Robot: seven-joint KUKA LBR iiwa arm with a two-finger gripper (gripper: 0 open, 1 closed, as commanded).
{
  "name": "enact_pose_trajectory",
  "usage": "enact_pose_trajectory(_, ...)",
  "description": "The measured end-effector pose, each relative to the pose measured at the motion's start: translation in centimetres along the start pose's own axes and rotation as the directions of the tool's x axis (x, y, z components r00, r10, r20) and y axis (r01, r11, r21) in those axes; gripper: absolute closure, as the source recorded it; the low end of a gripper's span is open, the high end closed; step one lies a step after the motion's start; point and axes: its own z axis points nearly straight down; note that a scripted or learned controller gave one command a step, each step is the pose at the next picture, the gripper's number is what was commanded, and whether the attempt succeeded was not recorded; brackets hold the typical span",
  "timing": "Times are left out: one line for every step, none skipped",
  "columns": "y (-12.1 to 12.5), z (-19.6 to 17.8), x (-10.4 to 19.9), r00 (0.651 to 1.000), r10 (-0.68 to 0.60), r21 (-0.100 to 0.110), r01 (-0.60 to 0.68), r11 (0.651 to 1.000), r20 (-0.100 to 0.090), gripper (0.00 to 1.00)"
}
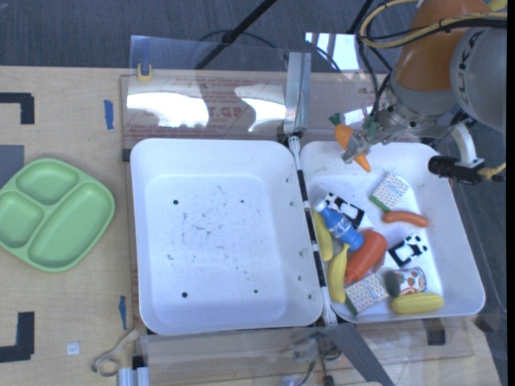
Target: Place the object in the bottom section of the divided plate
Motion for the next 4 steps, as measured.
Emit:
enact_pose_trajectory(1.2,0.0,9.5,0.992,-0.127,0.001,0.127,0.992,-0.003,1.0)
enact_pose_trajectory(1.6,0.1,17.3,0.997,-0.077,0.002,0.077,0.997,-0.003,1.0)
enact_pose_trajectory(1.0,0.9,20.3,0.964,-0.265,0.002,0.265,0.964,-0.004,1.0)
enact_pose_trajectory(8.7,3.9,23.8,1.0,0.021,-0.004,-0.021,1.0,-0.001,1.0)
